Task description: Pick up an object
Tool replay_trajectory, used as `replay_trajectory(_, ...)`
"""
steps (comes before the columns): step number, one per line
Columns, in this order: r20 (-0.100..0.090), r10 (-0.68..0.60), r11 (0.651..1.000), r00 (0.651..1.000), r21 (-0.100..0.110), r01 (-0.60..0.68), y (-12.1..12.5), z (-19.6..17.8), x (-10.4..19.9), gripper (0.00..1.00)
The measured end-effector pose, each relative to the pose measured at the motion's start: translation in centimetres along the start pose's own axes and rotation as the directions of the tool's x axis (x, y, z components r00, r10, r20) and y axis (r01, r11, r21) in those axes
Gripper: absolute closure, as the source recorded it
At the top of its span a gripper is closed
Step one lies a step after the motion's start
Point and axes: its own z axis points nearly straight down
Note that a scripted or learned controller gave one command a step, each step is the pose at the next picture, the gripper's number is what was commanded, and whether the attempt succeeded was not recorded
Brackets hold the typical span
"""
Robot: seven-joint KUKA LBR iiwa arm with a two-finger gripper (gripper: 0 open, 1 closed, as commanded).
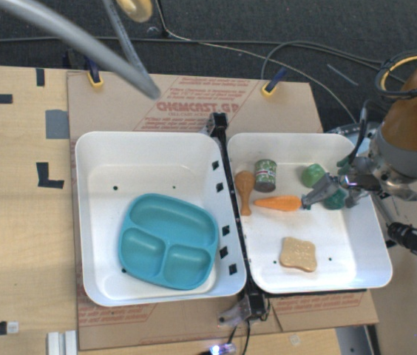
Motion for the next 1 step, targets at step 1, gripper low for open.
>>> replay_trajectory(1, 0.002, -0.004, 1.0, 1.0, -0.011, 0.004, 0.22, -0.57, 0.04, 0.0)
